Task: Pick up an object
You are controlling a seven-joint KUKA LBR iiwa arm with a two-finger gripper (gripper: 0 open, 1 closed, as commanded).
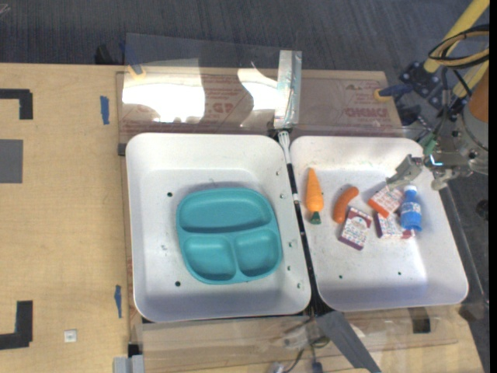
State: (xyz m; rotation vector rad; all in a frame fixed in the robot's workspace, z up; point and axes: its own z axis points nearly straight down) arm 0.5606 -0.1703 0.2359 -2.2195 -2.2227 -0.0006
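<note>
Toy carrot (pixel 313 193) lies in the right bin (pixel 373 286), close by the divider, an orange sausage-shaped piece (pixel 345 203) beside it, then small cards (pixel 356 229) and a blue bottle (pixel 410 210). Up at the bin's far right corner hovers the gripper (pixel 420 171), fingers spread, nothing between them. Over in the left bin (pixel 155 162) sits a teal divided tray (pixel 228 235).

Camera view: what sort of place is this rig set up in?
Likely a robotics lab grasping bench: two white bins on a wooden bench, toy items such as a carrot and blue bottle, and the gripper with loose cables.
</note>
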